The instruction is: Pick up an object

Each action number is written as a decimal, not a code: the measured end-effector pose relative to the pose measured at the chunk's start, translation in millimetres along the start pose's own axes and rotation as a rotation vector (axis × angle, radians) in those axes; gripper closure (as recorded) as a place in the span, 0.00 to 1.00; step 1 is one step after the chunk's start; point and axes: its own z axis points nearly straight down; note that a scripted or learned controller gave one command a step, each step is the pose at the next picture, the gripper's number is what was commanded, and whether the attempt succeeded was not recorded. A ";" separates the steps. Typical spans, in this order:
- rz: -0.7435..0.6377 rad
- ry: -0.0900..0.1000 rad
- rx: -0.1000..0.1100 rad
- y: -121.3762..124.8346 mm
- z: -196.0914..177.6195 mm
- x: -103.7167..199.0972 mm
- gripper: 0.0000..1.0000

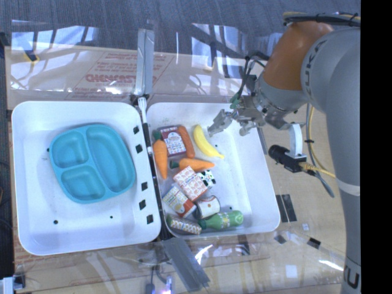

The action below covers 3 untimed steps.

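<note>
1. In the camera view, two white bins sit side by side on the tabletop [73, 72]: the left bin [24, 182] fills the left half of the frame, the right bin [260, 188] lies at centre right.
2. A blue divided plate [92, 162] lies in the left bin, toward its upper middle.
3. The grey arm [334, 72] with its orange band [294, 48] enters from the upper right of the frame.
4. The gripper [236, 122] hangs over the upper right part of the right bin; its fingers stand spread apart with nothing between them.
5. A yellow banana [206, 141] lies just left of and below the gripper, apart from the fingers.
6. Left of the banana are a dark red packet [175, 141] and an upright orange carrot [160, 158]; a second carrot [197, 163] lies crosswise beneath the banana.
7. Lower in the bin lie small white cartons [191, 184], a small black-and-white item [209, 177] too small to identify, a can [207, 207] and a green bottle [224, 220] near the bin's lower edge
</note>
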 end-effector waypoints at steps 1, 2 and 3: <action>-0.019 -0.002 -0.003 7.1 122.8 -21.7 0.00; -0.022 0.000 0.000 7.2 113.9 -21.0 1.00; -0.021 -0.001 -0.005 57.1 -22.4 12.8 1.00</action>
